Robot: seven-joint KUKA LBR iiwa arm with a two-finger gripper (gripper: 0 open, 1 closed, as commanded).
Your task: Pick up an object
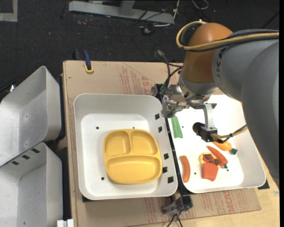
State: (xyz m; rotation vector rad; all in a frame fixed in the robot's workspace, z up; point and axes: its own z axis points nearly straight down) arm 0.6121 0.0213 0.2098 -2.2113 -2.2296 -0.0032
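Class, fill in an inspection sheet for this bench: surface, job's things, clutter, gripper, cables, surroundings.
Surface: brown board bearing the left bin and the right bin.
Job's things: green stick, red sausage, red and orange peppers and red block in the right bin; yellow divided plate in the left bin.
Clutter: blue clamp at the board's back left.
Gripper: gripper over the right bin's back left corner, above the green stick.
Cables: dark cable on the board behind the gripper.
Surroundings: dark floor; grey trays at left.

Dark speckled floor [40, 40] around a brown cardboard-topped bench [116, 76], grey rail [120, 11] beyond
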